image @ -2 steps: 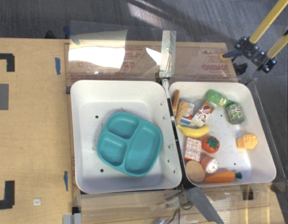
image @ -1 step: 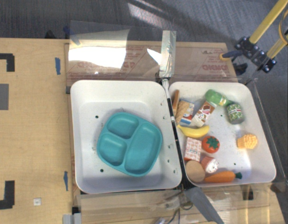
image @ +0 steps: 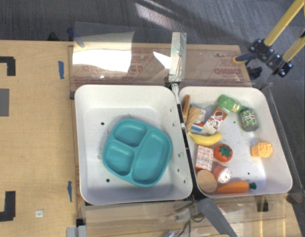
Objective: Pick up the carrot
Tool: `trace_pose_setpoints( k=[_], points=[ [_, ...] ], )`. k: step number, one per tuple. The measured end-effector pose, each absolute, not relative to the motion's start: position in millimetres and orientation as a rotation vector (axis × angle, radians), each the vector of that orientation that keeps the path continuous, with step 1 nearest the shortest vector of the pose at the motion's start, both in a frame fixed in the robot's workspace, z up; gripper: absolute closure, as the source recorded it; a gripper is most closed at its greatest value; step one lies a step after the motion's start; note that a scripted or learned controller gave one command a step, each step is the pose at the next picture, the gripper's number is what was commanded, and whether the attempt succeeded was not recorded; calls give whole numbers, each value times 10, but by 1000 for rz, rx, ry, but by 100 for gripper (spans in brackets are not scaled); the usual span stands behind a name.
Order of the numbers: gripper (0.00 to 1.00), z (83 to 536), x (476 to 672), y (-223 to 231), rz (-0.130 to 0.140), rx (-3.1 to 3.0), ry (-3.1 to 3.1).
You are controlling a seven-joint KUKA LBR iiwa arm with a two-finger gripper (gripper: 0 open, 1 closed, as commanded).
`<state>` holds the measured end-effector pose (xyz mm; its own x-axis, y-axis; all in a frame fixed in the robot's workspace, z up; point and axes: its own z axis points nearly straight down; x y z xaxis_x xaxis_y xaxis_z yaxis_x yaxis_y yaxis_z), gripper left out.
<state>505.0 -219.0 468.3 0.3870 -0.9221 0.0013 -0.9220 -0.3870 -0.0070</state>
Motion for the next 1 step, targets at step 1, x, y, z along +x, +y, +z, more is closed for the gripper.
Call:
trace_pose_setpoints(
  k=[1],
  points=[
    [100,2762,5266,-2105,21,-2682,1629]
  ],
)
